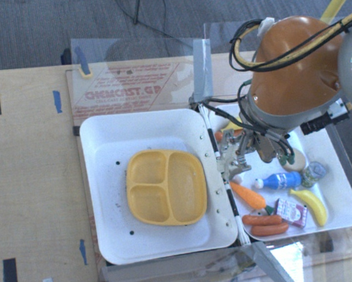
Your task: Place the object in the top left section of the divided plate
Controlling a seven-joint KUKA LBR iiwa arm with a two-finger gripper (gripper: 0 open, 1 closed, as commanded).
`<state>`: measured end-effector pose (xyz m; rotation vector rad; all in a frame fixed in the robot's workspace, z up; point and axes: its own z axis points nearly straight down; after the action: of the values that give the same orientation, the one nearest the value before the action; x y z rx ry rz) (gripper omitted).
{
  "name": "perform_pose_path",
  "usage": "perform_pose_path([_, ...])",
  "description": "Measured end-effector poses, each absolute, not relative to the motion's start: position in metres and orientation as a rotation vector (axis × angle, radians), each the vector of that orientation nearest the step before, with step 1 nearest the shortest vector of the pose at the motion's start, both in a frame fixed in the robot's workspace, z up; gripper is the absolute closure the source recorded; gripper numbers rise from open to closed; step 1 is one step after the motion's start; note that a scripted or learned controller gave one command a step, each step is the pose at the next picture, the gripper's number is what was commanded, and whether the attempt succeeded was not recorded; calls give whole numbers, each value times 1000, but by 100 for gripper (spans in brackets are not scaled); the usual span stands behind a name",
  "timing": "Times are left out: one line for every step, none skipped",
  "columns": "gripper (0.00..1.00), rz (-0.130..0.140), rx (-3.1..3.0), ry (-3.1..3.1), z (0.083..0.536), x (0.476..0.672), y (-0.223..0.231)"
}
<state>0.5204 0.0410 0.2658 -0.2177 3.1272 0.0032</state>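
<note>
Pale wooden worktop (33,200) carries two white bins; the plate (166,186) sits bare in the left. My tool (246,152) hovers over the toys on the right, grip unreadable. Picking comes first: I'd drop onto the carrot (248,194)

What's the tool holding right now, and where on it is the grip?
Cannot be told. The tool hangs over the right bin, above the carrot and bottle, and no item shows in it.
</note>
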Motion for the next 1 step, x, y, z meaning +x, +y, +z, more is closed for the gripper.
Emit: perform_pose_path([100, 2, 52, 3138, 267, 506, -20])
